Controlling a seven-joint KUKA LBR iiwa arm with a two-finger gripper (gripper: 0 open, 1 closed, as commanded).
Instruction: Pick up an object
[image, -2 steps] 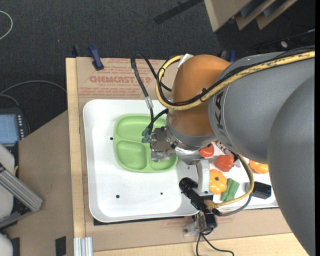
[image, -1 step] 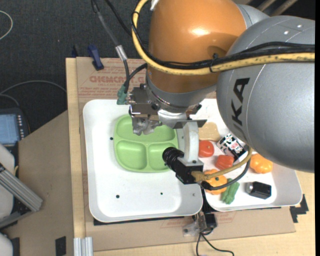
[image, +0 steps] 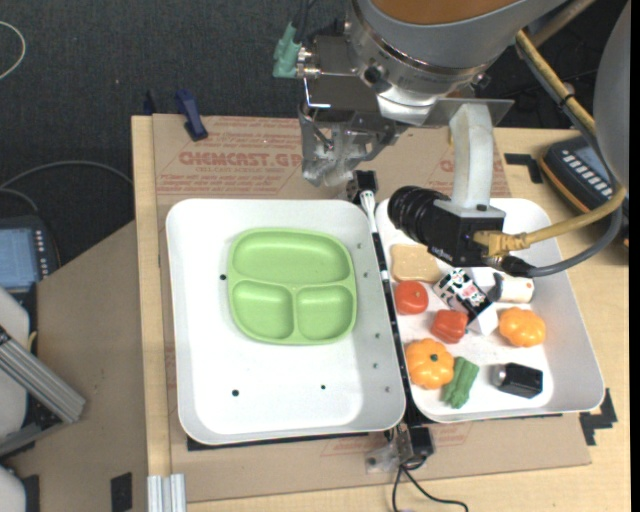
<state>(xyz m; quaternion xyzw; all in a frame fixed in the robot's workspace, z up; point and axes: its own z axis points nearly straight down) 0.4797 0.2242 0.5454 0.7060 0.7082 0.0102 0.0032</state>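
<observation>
From above, the gripper (image: 335, 160) is hovering at twelve o'clock, beyond the bins' far rims; whether its fingers are apart or together, I cannot tell. It should be coming down squarely over a single item with room around it. The left bin (image: 190, 300) is holding a green tray (image: 292, 285). The right bin (image: 580, 370), at three o'clock, is holding tomatoes (image: 411, 297), pumpkins (image: 429, 362), a black block (image: 519, 379).

bench (image: 160, 300) | brown board | L bin (image: 200, 400) + R bin (image: 575, 375) side-by-side
</observation>
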